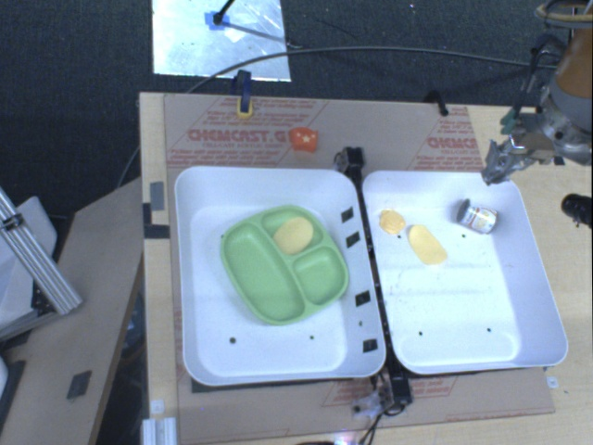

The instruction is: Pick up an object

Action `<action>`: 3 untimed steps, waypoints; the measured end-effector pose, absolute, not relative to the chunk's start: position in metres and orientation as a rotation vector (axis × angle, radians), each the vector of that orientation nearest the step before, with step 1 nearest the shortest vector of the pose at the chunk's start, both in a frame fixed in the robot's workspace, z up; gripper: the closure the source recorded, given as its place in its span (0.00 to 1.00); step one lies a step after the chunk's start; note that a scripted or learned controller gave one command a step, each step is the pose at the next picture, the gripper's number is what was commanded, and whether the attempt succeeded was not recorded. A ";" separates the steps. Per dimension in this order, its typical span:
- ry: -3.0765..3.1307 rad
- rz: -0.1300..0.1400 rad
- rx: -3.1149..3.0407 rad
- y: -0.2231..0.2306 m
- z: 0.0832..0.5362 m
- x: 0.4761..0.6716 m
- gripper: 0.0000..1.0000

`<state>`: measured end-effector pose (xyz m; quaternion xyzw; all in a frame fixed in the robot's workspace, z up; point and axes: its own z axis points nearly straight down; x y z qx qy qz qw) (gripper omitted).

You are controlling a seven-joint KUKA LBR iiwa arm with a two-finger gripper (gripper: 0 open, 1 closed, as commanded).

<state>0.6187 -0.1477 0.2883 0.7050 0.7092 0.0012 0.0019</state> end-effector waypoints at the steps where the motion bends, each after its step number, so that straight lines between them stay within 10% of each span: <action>1: 2.231 0.003 2.211 -0.103 0.285 0.623 1.00; 3: 2.233 0.003 2.210 0.007 0.274 0.620 1.00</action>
